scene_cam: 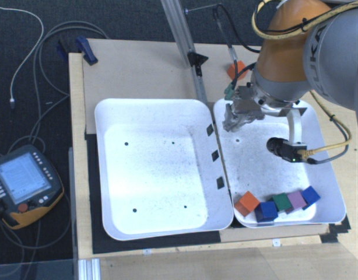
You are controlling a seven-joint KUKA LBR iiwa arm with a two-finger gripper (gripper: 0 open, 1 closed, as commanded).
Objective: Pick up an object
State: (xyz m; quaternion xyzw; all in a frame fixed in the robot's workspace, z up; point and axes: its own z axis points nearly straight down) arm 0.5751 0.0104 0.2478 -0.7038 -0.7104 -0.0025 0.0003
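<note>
Five small blocks lie in a row along the near edge of the right bin (pixel 325 156): an orange block (pixel 246 203), a blue block (pixel 266 212), a green block (pixel 281 203), a purple block (pixel 296 200) and another blue block (pixel 310 195). The gripper (pixel 232 123) hangs over that bin's far left corner, well apart from them, nothing visible between its fingers. The left bin (pixel 109 115) lies beside it.

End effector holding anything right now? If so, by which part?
Nothing visible in the end effector. It sits over the right bin; the blocks lie apart at the bin's near edge.
</note>
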